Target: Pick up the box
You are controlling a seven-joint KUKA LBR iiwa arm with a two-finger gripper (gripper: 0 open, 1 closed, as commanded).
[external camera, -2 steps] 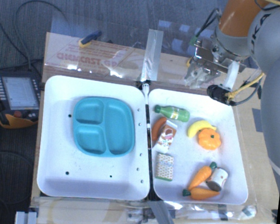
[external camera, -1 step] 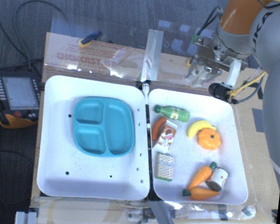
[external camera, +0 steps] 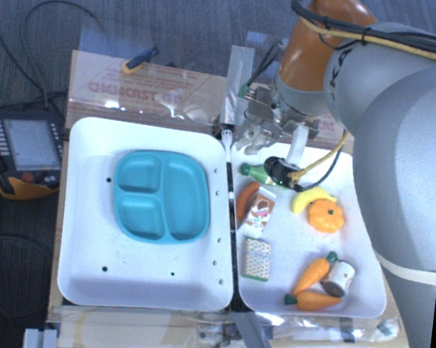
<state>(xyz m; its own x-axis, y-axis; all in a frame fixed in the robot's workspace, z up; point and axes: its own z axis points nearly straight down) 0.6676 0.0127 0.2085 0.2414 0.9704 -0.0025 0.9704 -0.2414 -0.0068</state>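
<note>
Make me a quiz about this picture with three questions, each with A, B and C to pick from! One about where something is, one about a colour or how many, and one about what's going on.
1. Where is the blue tray?
A. in the left bin
B. in the right bin
C. on the floor

2. How many carrots are in the right bin?
A. none
B. two
C. five

3. What is the box doing?
A. hanging from the gripper
B. lying in the right bin
C. sitting on the blue tray

Answers:
1. A, the tray lies in the middle of the left bin.
2. B, two carrots lie near the bin's front corner.
3. B, the box lies flat in the bin, well away from the gripper at the far end.
</note>
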